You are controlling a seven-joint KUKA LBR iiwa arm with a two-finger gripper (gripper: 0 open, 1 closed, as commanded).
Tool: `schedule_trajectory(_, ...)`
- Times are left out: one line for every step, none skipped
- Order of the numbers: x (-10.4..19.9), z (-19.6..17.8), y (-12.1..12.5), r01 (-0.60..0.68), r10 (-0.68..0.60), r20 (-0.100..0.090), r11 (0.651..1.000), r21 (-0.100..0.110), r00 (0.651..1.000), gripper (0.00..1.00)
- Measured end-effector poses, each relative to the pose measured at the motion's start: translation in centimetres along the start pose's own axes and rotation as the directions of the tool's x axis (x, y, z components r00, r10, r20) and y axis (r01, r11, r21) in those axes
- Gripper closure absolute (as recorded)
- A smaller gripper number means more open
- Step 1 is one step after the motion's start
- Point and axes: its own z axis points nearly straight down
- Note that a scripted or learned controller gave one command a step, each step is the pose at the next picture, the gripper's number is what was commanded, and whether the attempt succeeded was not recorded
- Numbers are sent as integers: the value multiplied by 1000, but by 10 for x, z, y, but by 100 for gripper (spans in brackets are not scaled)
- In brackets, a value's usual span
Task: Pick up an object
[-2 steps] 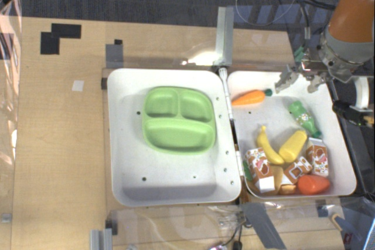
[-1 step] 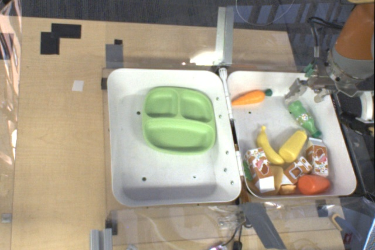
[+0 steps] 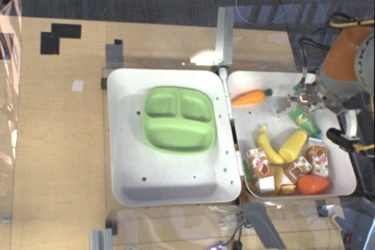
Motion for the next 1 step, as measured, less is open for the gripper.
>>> schedule_trajectory(0,-9,3,2,-2,0,1000,-5,1000,100)
